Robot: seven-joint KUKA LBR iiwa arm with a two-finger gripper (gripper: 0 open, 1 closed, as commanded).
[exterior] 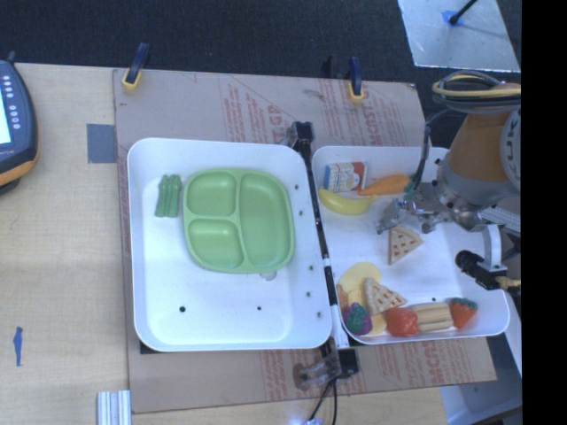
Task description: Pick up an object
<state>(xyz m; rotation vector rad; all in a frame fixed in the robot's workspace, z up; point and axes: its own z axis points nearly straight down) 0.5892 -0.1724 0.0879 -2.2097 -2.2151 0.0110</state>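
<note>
Toy food (pixel 403 319) is crowding the right bin's (pixel 496 326) near edge, while the gripper (pixel 409 217) is hovering with fingers spread just above a waffle wedge (pixel 403 245), gripping nothing.

The worktop (pixel 62 264) is light wood. On it lies a brown cardboard sheet (pixel 266 109), fixed at its far edge by two clamps with blue handles (pixel 135 65). A grey tape square (pixel 101 142) sits just left of the sheet. Behind the worktop the floor (pixel 221 16) is dark carpet, with a pale sheet (pixel 456 20) lying at the upper right.
</note>
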